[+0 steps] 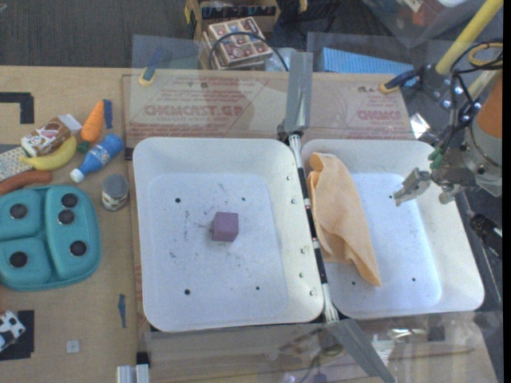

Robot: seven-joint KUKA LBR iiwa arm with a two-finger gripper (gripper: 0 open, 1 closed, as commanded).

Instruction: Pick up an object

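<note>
cube (224, 227) in left bin (160, 162); cloth (342, 218) in right bin (447, 282).

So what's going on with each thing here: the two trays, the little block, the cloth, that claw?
Left bin: holds one purple block.
Purple block: lying loose near the bin's middle, untouched.
Right bin: holds the orange cloth.
Orange cloth: crumpled along the bin's left wall, not gripped.
Gripper: above the right bin's right side, holding nothing, apart from the cloth.
</note>
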